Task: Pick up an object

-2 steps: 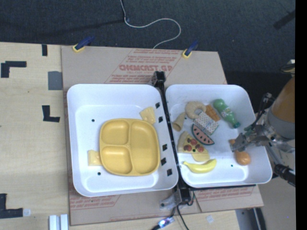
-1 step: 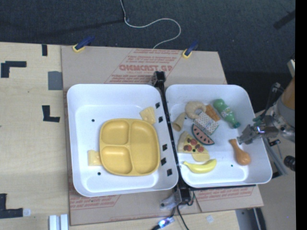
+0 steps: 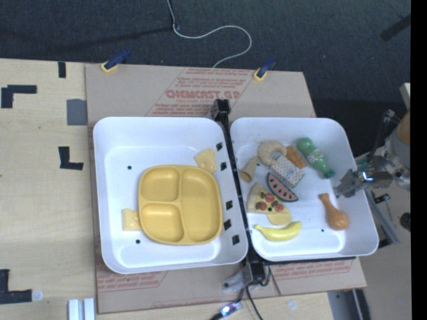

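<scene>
The right bin [image 3: 357,242] holds several toy foods: a beige donut [image 3: 271,151], a green bottle [image 3: 313,156], a watermelon slice [image 3: 282,187], a pizza slice [image 3: 265,201], a banana [image 3: 279,231] and an orange-brown drumstick [image 3: 333,212]. A grey speckled block [image 3: 287,171] lies beside the donut. My gripper [image 3: 355,181] hangs over the right rim of this bin, just up and right of the drumstick, with nothing seen in it.
The left bin [image 3: 110,145] carries a yellow divided plate [image 3: 180,203] and two pale yellow wedges [image 3: 206,159], [image 3: 130,220]. A black divider [image 3: 230,179] runs between the bins. Cardboard [image 3: 200,92] lies under both, and a white cable [image 3: 220,35] trails behind.
</scene>
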Robot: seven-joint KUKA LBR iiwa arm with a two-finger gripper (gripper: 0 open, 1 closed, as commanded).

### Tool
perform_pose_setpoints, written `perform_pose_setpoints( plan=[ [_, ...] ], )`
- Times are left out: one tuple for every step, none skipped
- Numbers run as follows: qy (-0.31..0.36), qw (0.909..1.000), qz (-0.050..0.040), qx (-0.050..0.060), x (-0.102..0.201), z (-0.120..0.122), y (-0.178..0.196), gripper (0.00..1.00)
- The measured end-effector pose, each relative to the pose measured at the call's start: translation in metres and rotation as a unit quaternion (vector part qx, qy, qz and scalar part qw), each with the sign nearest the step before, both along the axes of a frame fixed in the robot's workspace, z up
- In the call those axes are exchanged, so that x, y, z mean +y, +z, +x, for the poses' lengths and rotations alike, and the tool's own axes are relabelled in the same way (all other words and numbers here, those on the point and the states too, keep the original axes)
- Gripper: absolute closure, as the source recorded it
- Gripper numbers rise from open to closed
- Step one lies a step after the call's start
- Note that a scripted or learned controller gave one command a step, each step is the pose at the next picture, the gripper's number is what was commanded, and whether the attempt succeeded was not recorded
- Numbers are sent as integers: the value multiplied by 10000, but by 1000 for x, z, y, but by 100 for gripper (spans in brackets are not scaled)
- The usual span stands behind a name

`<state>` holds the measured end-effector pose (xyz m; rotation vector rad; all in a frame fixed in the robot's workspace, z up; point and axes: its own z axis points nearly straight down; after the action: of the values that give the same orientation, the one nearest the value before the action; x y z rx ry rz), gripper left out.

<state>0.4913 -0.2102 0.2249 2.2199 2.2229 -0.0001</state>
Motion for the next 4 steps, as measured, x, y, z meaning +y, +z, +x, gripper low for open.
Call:
perform_pose_setpoints(
  plan=[
    [29, 10000, 9, 1, 49, 23, 8, 100],
    [30, 10000, 6, 6, 100, 57, -2, 100],
    [30, 10000, 7, -2, 153, 88, 5, 100],
    [25, 10000, 3, 6, 201, 116, -10, 100]
  ],
)
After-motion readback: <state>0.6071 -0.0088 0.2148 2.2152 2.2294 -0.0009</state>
